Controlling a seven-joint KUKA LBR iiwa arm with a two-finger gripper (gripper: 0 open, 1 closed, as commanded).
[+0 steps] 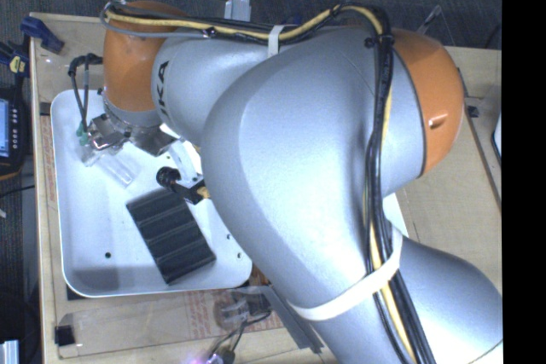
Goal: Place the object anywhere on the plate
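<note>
Lying apart from fingers (119,168): black ribbed block (171,236)

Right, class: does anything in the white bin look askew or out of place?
The black ribbed rectangular block lies diagonally in the shallow white bin, skewed to its walls. The gripper sits apart from it, toward the far-left corner. Nothing looks spilled or damaged.

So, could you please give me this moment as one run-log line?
hand: at far corner of white bin | black ribbed pad: flat in bin, apart from hand
</note>
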